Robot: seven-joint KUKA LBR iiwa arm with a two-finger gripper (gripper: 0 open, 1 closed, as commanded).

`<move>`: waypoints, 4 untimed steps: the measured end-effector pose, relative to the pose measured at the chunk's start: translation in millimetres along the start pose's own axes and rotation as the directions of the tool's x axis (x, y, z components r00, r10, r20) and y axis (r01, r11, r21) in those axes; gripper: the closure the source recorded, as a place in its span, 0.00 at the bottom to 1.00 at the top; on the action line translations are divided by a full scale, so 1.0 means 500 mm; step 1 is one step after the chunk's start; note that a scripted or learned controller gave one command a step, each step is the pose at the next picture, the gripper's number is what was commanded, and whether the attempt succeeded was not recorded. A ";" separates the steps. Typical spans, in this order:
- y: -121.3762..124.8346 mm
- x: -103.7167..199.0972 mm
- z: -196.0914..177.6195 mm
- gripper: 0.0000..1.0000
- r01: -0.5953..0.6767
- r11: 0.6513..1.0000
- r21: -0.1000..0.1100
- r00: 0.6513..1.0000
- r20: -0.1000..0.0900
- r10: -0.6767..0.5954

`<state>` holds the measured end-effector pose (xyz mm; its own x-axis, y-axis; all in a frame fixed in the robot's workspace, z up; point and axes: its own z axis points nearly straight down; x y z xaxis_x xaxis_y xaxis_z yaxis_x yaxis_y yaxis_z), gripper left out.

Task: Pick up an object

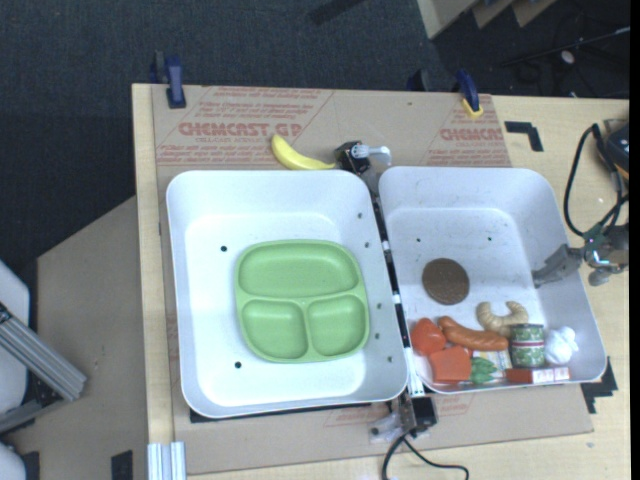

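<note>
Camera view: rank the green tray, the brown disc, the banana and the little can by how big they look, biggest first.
1. Green tray, by far the largest.
2. Banana and brown disc look alike in extent; the banana is longer but thinner, so I won't rank them.
3. Can, smallest.

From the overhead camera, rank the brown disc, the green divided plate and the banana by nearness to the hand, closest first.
The hand sits at the right bin's right rim.
1. Brown disc: middle of the right bin.
2. Green divided plate: centre of the left bin.
3. Banana: on the board behind the left bin.
</note>
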<state>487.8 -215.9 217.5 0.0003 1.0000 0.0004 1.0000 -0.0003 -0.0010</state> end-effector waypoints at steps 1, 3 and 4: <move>0.245 0.024 0.002 0.00 0.006 1.000 -0.008 1.000 0.002 -0.006; 0.132 0.257 0.140 0.00 0.005 1.000 0.010 1.000 -0.006 -0.005; 0.099 0.238 0.270 0.00 -0.001 1.000 0.005 1.000 -0.003 0.001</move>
<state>537.2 -97.1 82.8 0.0017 1.0000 0.0032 1.0000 -0.0016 -0.0060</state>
